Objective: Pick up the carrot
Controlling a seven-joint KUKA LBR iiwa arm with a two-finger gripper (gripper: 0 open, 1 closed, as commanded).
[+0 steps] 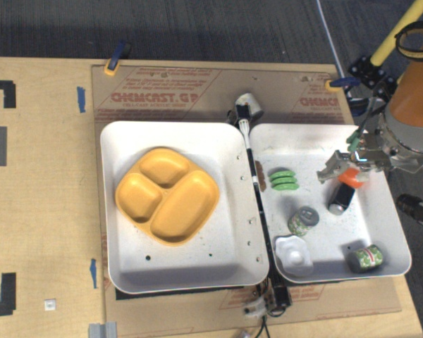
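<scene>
hanging over the far right part of the right bin point(391, 220), the hand point(349, 166) sits directly above the carrot point(351, 179), whose orange shows just under its metal parts, though i cannot tell its grip state. a black cylinder point(340, 198) lies just beside the carrot on the near side. the left bin point(120, 259) holds a yellow divided tray point(167, 194).
</scene>
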